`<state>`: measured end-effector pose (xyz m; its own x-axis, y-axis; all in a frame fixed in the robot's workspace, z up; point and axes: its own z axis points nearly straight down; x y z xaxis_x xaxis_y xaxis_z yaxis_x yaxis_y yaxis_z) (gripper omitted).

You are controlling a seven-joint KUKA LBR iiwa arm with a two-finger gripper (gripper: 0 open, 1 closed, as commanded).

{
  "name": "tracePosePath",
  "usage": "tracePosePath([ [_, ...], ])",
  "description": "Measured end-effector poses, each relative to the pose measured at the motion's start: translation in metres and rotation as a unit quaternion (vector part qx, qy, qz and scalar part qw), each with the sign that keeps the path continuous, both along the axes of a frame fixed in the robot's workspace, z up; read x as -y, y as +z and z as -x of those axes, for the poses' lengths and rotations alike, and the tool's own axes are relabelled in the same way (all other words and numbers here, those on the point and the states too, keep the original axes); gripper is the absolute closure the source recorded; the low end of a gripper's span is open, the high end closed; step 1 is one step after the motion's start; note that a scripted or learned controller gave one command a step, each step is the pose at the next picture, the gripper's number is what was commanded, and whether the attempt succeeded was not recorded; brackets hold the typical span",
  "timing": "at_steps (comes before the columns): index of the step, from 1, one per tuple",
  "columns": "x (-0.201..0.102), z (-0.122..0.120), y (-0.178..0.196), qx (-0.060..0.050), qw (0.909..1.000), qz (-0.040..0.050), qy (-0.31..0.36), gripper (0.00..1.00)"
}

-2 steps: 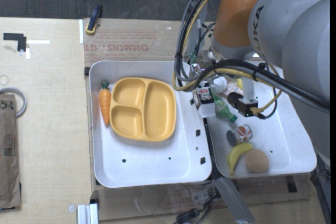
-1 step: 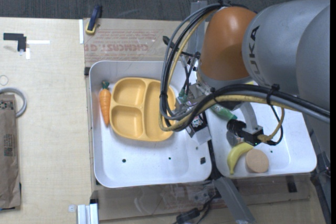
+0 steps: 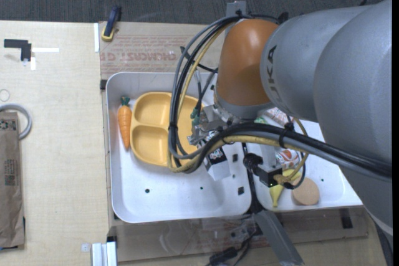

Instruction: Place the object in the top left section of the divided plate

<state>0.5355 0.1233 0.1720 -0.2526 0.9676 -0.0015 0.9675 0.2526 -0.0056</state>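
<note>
Mostly arm over yellow plate.

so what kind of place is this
Probably a robotics lab test bench: a grey arm with an orange band reaches over shallow white bins holding a yellow divided plate and a toy carrot.

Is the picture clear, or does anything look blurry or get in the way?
Camera view: even, soft light with faint shadows; the yellow divided plate and toy carrot look fairly sharp; the big grey arm, close to the lens, looks soft and hides part of the plate.
</note>
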Motion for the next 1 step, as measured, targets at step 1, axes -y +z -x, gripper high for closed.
tracePosePath([
  [1, -0.0643, -0.0352, -0.0707, 0.010, 0.9968, -0.0011, -0.079, 1.00],
])
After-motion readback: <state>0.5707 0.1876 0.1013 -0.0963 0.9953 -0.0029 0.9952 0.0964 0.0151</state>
